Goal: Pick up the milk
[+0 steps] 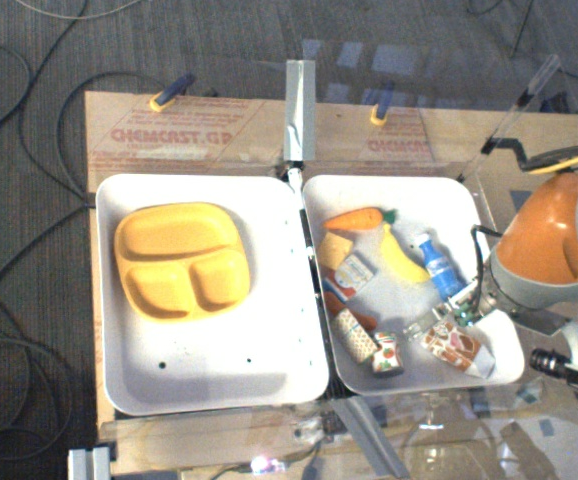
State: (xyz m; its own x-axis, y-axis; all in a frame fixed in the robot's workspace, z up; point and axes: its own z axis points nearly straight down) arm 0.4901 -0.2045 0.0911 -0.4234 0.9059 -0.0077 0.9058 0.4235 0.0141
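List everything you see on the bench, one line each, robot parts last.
Bins: 2, white, side by side.
Divided tray: 1, yellow, left bin.
Carrot: 1, orange, right bin, far side.
Banana: 1, yellow, right bin, middle.
Bottle: 1, blue, right of banana.
Small cartons: several, printed, right bin near edge; which is the milk is unclear.
Clamps: 2, yellow and blue, far edge.
Arm: 1, grey and orange, right.
Gripper: 1, above right bin's near right corner.

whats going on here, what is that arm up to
A grey arm with an orange band reaches in from the right over the right white bin, which holds toy groceries: an orange carrot, a yellow banana, a blue bottle and small printed cartons. Its gripper sits low by one carton. The left white bin holds a yellow divided tray.
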